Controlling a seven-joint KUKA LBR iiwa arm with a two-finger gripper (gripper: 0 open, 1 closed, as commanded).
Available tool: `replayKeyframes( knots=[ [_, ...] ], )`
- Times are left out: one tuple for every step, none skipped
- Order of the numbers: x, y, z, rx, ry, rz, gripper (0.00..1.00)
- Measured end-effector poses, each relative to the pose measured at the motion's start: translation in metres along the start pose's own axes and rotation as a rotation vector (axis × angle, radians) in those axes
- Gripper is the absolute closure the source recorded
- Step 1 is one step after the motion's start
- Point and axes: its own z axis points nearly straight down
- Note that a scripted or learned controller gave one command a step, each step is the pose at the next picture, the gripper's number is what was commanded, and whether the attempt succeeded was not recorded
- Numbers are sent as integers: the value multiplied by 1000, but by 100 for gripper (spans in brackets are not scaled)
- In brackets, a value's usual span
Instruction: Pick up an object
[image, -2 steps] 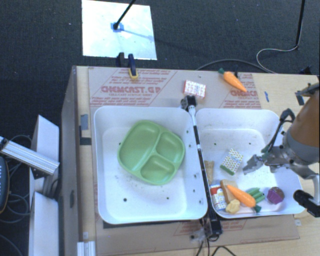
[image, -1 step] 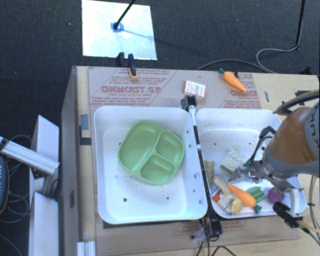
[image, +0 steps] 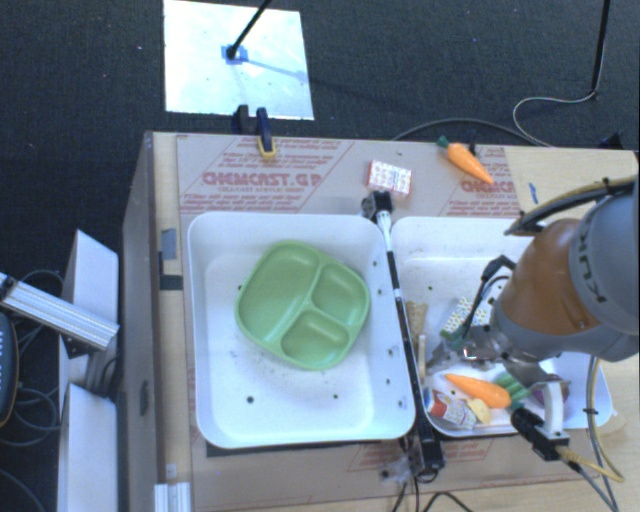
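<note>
The right bin (image: 440, 262) holds a small heap of things near its front edge: an orange toy carrot (image: 478, 388), a red and white piece (image: 452, 410), a green piece (image: 515, 385) and a patterned white piece (image: 457, 316). My gripper (image: 447, 350) hangs low over the left side of this bin, just above and left of the carrot. The grey and orange arm (image: 560, 290) covers most of the bin's right half. Nothing can be seen held in the gripper.
The left bin (image: 220, 400) bears a green divided plate (image: 303, 303). On the cardboard behind the bins lie a second orange carrot (image: 468, 160), a small red and white box (image: 390, 178) and a yellow and black clamp (image: 262, 130). A black divider rail (image: 396, 300) separates the bins.
</note>
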Motion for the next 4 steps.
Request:
replayKeyframes(
  knots=[
    [-16,0,0,1,1,1,0],
    [4,0,0,1,0,0,0],
    [-28,0,0,1,1,1,0],
    [-27,1,-11,-3,1,0,100]
  ],
)
